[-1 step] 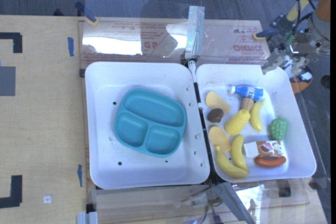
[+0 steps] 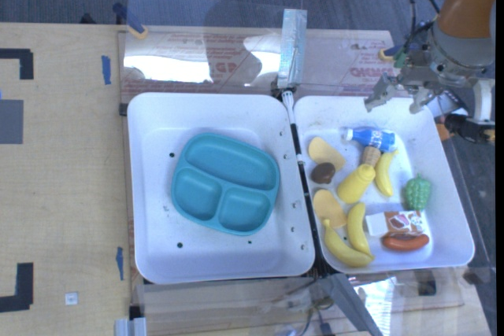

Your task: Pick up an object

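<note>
The left bin [image 2: 150,169] holds the largest item, a teal divided plate [image 2: 226,182], lying flat in the middle. It looks like stiff, light plastic, but it is wide and low, so I judge two fingers could take it only at the rim, and it would tip easily.

The right bin [image 2: 453,201] holds many small toys, and I think the pick should come from here. The gripper [image 2: 400,96] hangs above the far edge of this bin, its two fingers apart, with nothing between them.

The yellow bananas are the biggest toys: one [image 2: 346,246] lies at the near side, touching a second [image 2: 358,219]. They seem light and smooth, maybe slippery, and so close together that a finger can hardly go between.

The blue bottle [image 2: 372,138] lies on its side at the far part, nearest to the gripper. It is round and could roll, so I would close across its body. There is free floor on its far side, which makes it the easiest choice in my opinion.

The yellow squeeze bottle [image 2: 356,183] lies tilted in the middle, touching a thin banana [image 2: 383,174]. The green bumpy vegetable [image 2: 417,193] sits apart at the right, a good second choice. The red sausage [image 2: 406,241] lies near the wall, just beside a small printed card [image 2: 403,222]. The little brown piece [image 2: 323,172] is smallest and close to the left wall, hard to reach.
</note>
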Robot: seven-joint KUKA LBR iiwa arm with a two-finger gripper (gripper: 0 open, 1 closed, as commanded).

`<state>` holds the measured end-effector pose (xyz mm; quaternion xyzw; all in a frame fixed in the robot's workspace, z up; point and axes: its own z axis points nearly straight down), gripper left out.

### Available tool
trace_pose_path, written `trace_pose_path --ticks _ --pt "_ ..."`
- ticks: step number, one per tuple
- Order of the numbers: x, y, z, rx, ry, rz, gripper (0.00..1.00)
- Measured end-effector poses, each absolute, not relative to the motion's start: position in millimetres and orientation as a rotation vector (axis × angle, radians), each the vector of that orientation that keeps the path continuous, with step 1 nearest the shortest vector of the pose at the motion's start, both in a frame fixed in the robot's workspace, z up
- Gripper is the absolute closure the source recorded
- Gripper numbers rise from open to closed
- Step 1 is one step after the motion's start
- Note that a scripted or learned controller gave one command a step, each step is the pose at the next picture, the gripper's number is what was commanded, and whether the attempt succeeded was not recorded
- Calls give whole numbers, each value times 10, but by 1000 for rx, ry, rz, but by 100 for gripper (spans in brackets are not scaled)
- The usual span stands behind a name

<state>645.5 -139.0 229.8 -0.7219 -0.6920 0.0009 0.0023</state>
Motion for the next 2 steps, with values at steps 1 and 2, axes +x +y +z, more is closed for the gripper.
trace_pose_path --ticks 1,2 --pt "6687 -1640 887 -2156 -2294 -5 0" --pt "6696 -1633 994 -2156 -2298 -6 100"
